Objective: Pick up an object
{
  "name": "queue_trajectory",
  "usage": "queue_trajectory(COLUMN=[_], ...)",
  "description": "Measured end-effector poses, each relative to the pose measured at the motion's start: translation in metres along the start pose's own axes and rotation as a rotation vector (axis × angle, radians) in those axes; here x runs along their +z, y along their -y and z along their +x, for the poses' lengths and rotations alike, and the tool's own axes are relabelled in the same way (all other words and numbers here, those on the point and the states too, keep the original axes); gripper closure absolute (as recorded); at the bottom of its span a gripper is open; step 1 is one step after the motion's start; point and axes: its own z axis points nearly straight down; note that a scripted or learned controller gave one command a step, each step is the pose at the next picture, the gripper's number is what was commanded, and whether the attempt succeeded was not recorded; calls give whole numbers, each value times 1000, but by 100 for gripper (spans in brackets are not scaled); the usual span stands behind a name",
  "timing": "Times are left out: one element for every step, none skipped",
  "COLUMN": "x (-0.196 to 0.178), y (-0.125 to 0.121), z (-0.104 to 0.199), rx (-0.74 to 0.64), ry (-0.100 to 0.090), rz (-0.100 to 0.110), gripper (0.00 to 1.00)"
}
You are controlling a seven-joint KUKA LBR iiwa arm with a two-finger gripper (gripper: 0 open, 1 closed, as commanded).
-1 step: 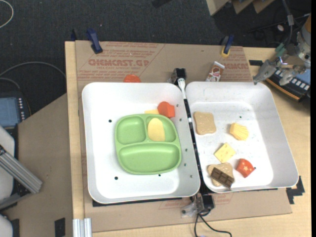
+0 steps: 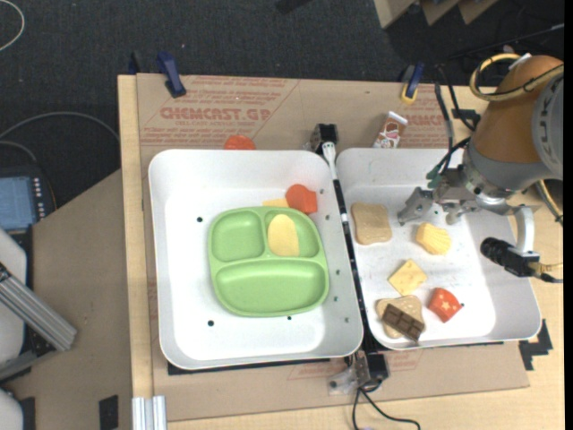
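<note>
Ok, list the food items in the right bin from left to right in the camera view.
Bread slice → chocolate bar → cheese wedge → yellow piece → strawberry.

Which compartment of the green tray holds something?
The upper right compartment: a pale yellow piece lies in the green tray there.

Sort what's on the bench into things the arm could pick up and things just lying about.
Pickable, right bin:
bread slice
yellow piece
cheese wedge
red piece
brown block
gripper hovers above these

Lying about:
green divided plate
small carton outside the bins
blue clamp
</note>
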Motion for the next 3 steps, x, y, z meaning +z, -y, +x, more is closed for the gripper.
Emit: queue_trajectory(x=[44, 30, 41], y=[26, 24, -8], z=[-31, -30, 32], rx=[6, 5, -3], ry=[6, 8, 7], rz=[-9, -19, -20], gripper=[0, 100, 100])
